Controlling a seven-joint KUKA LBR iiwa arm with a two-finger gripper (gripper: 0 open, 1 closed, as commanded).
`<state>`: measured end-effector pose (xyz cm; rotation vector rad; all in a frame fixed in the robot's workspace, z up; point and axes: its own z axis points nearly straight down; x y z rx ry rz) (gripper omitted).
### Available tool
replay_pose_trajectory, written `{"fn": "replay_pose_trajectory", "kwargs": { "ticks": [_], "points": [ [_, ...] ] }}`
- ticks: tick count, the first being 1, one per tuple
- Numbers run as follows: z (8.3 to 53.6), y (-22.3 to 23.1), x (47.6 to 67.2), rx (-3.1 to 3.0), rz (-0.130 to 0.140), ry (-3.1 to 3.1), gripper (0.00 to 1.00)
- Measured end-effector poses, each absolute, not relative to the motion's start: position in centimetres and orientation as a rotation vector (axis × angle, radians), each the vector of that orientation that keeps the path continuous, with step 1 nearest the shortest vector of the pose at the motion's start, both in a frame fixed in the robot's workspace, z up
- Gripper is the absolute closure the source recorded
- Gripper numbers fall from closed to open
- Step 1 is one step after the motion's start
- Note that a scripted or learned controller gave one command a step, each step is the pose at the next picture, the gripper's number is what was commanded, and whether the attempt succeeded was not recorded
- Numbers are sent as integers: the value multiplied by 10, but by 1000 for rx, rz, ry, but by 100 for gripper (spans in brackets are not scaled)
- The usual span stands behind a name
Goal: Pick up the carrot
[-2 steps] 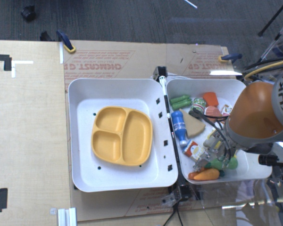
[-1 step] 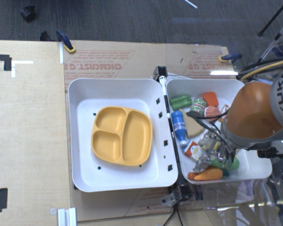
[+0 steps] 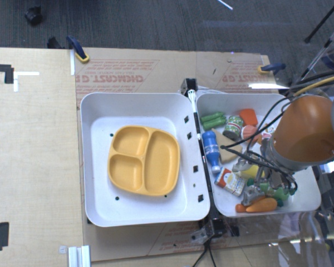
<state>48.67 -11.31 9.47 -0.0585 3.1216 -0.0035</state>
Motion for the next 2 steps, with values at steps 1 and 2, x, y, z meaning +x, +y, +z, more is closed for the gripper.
{"fn": "replay_pose_trajectory", "kwargs": {
  "ticks": [1,2],
  "points": [
    [94,-96,490,-144,-1,3124,0],
    [96,-137,489,-423,-9,3089,0]
  ]
}}
